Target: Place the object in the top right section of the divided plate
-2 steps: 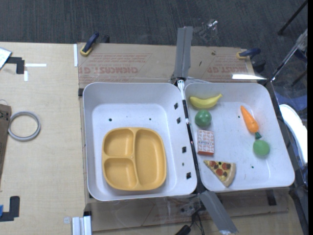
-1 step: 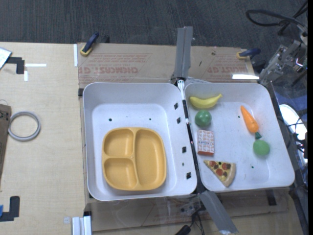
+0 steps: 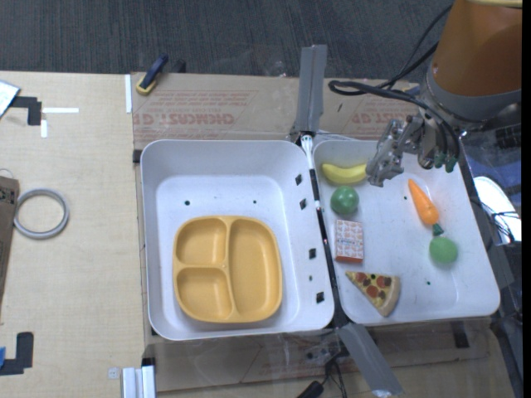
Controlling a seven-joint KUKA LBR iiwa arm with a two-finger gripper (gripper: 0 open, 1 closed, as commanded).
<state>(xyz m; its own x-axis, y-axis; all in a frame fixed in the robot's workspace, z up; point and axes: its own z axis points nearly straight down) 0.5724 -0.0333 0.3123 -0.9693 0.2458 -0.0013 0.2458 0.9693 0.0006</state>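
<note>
The gripper (image 3: 388, 166) hangs over the upper part of the right bin (image 3: 473, 301), at about 1 o'clock of the view. Whether its jaws are open or shut cannot be told; nothing is seen between them.

Objects around the gripper, all lying in the right bin:
- A yellow banana (image 3: 343, 172) lies just beside the gripper at its 9 o'clock.
- A green ball (image 3: 344, 199) sits at the gripper's 8 o'clock, just below the banana.
- A small red-and-white box (image 3: 349, 242) lies at 7 o'clock, below the ball.
- A pizza slice (image 3: 375, 289) lies at 6 o'clock, near the lower bin wall.
- An orange carrot (image 3: 423, 202) lies near the gripper at 4 o'clock, tilted.
- A second green ball (image 3: 443, 250) sits just below the carrot's tip.

The divided plate (image 3: 228, 268), yellow with three sections, lies in the left bin (image 3: 166, 172), well apart from the gripper at its 8 o'clock. The walls of the two bins stand between gripper and plate.

Both bins rest on brown cardboard (image 3: 216, 110). At 9 o'clock of the view lies a light wooden bench (image 3: 75, 164) bearing a tape roll (image 3: 37, 213). Dark carpet (image 3: 207, 15) covers the floor at 12 o'clock.
</note>
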